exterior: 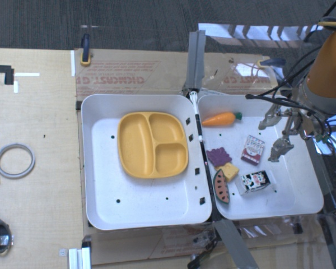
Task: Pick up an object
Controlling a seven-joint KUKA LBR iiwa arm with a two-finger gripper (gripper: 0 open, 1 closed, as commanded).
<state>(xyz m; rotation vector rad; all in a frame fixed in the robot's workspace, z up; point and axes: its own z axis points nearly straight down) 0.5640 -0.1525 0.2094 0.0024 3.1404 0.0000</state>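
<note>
From my remote seat I saw the end effector (281, 136) hanging over the right bin (302, 206), near its right wall, with its two fingers (280, 149) spread apart and nothing between them. The arm's orange band (326, 66) sat at the right edge of the view, with dark cables looped beside it.

Below and to the left of the fingers lay a small red and white box (252, 149), tilted, just beside the fingertips but not gripped. A black and white carton (253, 181) lay further toward the front of the bin. Near the divider I saw a purple piece (218, 156), a yellow block (230, 171) touching it, and a watermelon slice (221, 186) just in front. A carrot (220, 119) lay at the back of that bin.

The left bin (101, 206) held a yellow divided plate (153, 144). On the desk (39, 206) to the left rested a grey ring (14, 160).
</note>
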